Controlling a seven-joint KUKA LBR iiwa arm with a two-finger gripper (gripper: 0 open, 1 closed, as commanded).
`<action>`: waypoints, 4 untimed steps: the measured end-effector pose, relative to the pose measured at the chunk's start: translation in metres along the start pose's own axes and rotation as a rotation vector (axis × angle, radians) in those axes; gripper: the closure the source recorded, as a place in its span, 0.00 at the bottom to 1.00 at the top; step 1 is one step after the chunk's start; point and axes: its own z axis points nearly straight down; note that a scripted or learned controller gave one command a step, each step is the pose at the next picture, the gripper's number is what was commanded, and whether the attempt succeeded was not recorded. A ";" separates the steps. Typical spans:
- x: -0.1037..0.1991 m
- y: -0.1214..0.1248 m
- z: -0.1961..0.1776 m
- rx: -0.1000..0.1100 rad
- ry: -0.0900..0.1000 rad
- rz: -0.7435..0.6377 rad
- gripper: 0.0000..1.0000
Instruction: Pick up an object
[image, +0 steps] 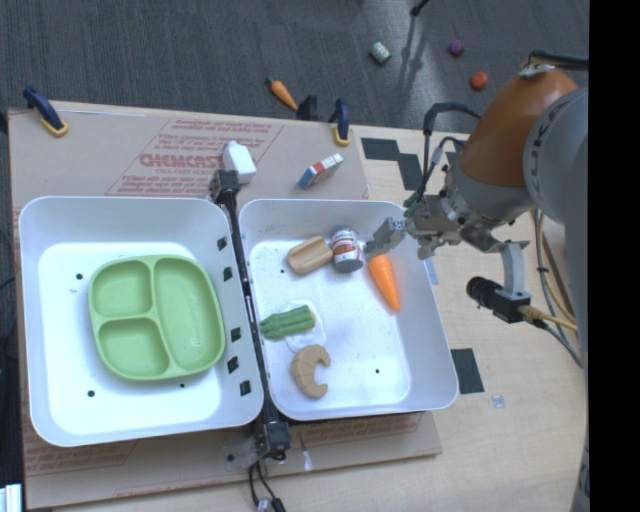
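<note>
The right bin (437, 345) holds several toy foods. An orange carrot (385, 282) lies near its right wall. A small can (346, 249) stands beside a tan bread roll (309, 255) toward the back. A green pickle (288, 322) and a croissant (311, 370) lie nearer the front. My gripper (397, 234) hangs over the bin's back right corner, just above the carrot's top end and right of the can. Nothing is visibly held in it.
The left bin (32, 300) holds a green divided plate (156, 316). On the cardboard behind the bins lie a small red, white and blue box (319, 172) and a white block (238, 159). Blue clamps (341, 120) grip the cardboard's edge. The arm's cables (510, 295) hang to the right.
</note>
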 end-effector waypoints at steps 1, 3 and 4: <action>-0.018 -0.049 0.136 0.000 0.002 -0.001 0.00; -0.018 -0.049 0.126 0.001 0.000 -0.008 0.00; -0.018 -0.048 0.116 0.002 -0.001 -0.013 1.00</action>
